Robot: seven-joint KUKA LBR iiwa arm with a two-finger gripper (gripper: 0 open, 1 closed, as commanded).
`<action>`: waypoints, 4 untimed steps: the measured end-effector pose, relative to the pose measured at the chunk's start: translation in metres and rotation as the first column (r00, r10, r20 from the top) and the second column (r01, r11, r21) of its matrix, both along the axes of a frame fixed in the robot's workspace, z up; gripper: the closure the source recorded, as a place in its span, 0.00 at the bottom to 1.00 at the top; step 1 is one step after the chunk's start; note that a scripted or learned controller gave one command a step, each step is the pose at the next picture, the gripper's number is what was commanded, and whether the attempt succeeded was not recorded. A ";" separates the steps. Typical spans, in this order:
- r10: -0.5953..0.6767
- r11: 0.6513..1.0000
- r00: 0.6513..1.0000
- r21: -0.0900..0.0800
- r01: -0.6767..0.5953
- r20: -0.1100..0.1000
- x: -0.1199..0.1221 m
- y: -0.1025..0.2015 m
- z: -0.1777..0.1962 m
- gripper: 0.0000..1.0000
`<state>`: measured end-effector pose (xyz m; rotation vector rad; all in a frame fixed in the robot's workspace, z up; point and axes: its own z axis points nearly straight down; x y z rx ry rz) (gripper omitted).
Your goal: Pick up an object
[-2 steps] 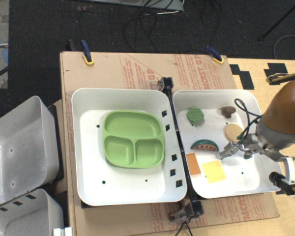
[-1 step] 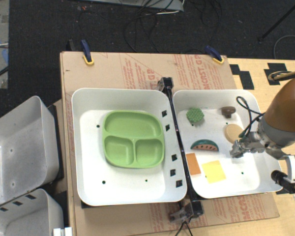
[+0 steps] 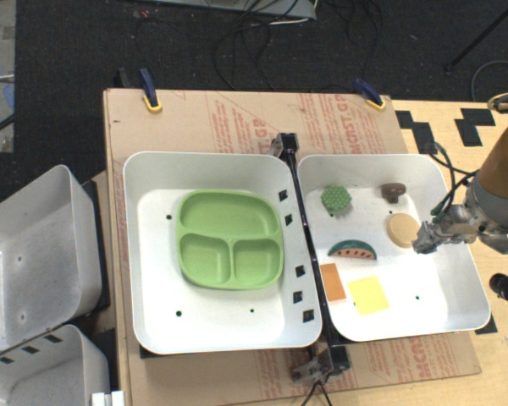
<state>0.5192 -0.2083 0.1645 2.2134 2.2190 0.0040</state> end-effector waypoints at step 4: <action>0.006 1.000 1.000 0.006 -0.006 -0.006 0.020 0.162 0.056 1.00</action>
